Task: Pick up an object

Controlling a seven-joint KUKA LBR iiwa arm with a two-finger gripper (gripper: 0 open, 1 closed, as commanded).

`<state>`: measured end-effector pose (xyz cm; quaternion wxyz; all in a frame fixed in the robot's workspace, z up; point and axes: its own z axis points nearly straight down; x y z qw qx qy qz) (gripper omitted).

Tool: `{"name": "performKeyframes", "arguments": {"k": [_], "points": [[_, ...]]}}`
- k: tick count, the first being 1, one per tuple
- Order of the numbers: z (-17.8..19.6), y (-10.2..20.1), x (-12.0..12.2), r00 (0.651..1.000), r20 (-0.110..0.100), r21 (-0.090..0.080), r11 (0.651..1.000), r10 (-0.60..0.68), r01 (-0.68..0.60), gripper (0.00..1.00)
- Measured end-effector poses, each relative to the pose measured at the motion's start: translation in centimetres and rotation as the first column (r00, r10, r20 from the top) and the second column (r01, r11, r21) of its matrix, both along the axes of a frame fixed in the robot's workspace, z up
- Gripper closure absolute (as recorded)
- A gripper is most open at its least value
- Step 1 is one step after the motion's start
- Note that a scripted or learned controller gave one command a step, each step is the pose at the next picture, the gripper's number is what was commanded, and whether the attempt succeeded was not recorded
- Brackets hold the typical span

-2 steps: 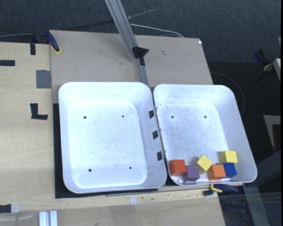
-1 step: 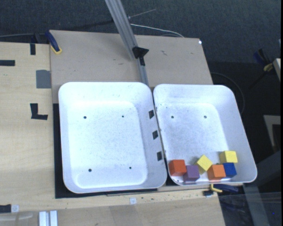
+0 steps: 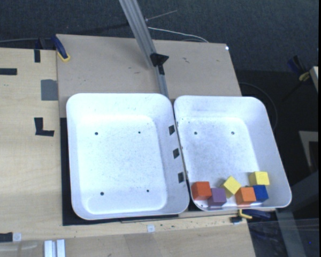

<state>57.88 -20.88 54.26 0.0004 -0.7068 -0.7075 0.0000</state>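
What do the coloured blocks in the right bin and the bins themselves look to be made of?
Coloured blocks: probably foam or painted wood; matte, flat colour with no glints, edges slightly soft. The view leaves it open. Right bin and left bin: likely moulded plastic; smooth white walls with rounded corners and rolled rims, floors faintly speckled grey, perhaps from wear.

Even overhead light, soft focus, faint shadows

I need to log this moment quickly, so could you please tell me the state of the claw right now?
Claw: cannot be told from the camera view. The blocks, such as the orange block, lie loose in the right bin.
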Motion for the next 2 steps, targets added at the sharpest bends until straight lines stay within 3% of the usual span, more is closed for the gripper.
{"name": "performKeyframes", "arguments": {"k": [2], "points": [[-0.02,0.01,-1.24,1.000,0.000,0.000,1.000,0.001,-0.001,1.00]]}}
